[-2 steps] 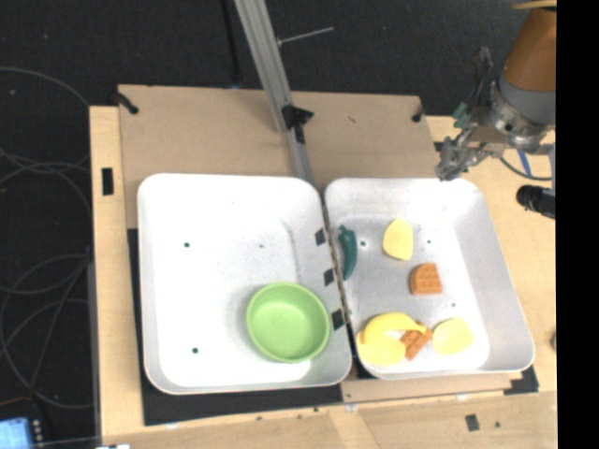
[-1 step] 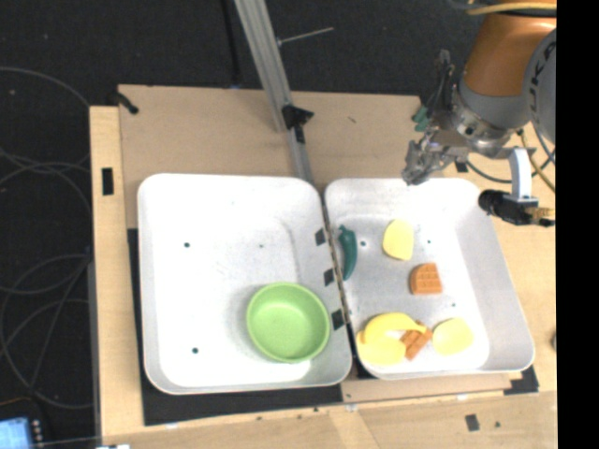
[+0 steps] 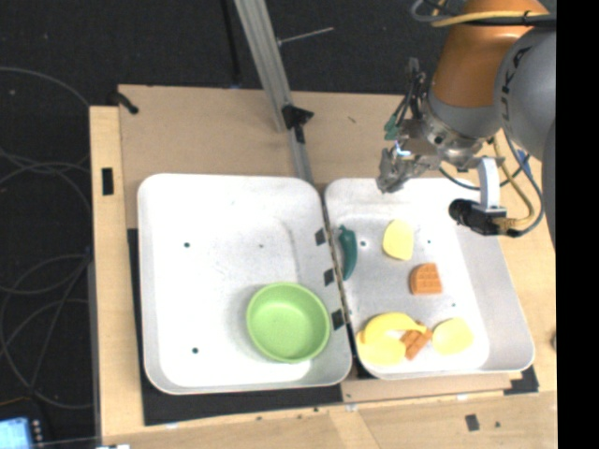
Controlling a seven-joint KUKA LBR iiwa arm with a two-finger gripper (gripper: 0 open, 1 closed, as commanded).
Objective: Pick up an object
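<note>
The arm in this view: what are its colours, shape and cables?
The arm is grey and rounded, with a broad orange band above the wrist. Below it sits a metallic wrist section with thin cables, some greenish. The small dark tool hangs at the end. A black cable loops beside a white part.

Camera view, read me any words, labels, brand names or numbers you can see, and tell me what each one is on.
No text is readable anywhere.
Dark lettering on the arm's grey shell at the right edge: cut off and blurred, unreadable.
The left bin, right bin, green bowl and yellow and orange pieces carry no markings.
</note>
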